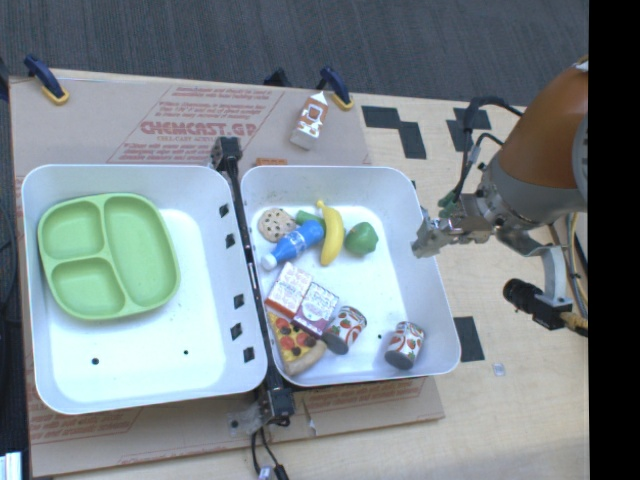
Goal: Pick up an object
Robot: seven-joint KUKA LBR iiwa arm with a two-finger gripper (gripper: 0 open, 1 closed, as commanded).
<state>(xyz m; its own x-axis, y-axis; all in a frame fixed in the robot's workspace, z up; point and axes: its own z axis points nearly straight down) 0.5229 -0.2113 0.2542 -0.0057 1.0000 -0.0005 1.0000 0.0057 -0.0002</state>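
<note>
The right bin (425,268) holds a yellow banana (330,233), a green round toy (361,236), a blue bottle (296,243), a cookie (273,225), a red and white carton (303,298), a pizza slice (295,344) and two small cans (404,344). My gripper (432,238) hangs just outside that bin's right rim, over the bench. Nothing shows between its fingers.
The left bin (200,348) carries a green divided plate (107,256). A small carton (310,121) lies on the cardboard behind the bins. Blue clamps (47,78) sit at the cardboard's far edge. Black marks dot the bench to the right.
</note>
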